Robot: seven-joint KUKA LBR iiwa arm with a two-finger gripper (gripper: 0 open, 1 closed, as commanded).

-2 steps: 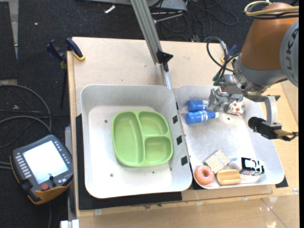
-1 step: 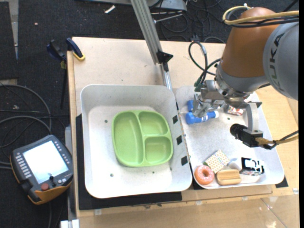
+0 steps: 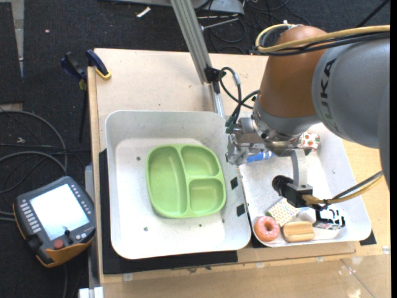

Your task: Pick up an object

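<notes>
My claw (image 3: 239,149) hangs over the seam between the two bins, just under the orange band of the arm (image 3: 310,79), and from this slanted view I cannot tell how it is set; the wrist body hides most of it. I see nothing carried by it. A small blue object (image 3: 259,156) lies just beside it in the right bin (image 3: 353,185), but I cannot tell whether they touch.

As I judge it, the pick is not yet done. The likely targets all rest in the right bin's near corner: a pink donut (image 3: 267,228), a bread roll (image 3: 298,231), a checkered piece (image 3: 282,211) and a black-and-white item (image 3: 332,218). The left bin (image 3: 124,228) holds a green divided tray (image 3: 186,180), lying flat. What is left: descend on one object, grip, lift.
</notes>
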